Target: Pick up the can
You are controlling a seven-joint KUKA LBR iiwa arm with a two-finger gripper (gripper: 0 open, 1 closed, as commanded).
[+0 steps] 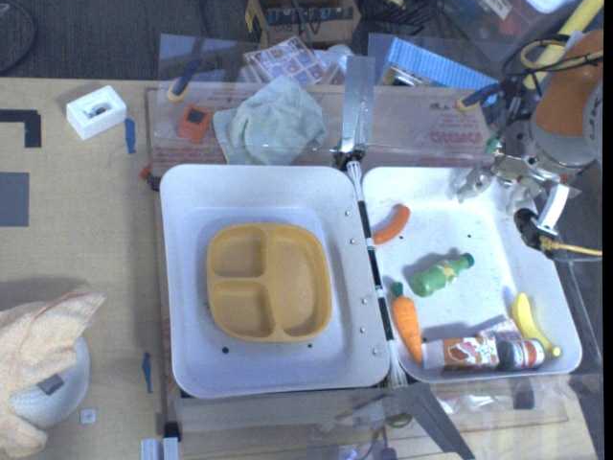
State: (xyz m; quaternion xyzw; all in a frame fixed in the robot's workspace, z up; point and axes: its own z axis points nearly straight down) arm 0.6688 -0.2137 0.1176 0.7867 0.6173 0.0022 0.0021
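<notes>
pincer (pixel 498 175) hovers at right bin's (pixel 479 228) far edge, possibly empty.

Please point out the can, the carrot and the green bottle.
can (pixel 479 353), camera view, on its label.
carrot (pixel 407 326), camera view, mid-body.
green bottle (pixel 436 277), camera view, on its body.

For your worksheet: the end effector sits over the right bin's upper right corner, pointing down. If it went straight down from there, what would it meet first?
Probably the bare white floor of the right bin near its top right corner. The end effector hangs over that spot, apart from the sausage and green bottle. The can lies well off that line. Depth is uncertain.
</notes>
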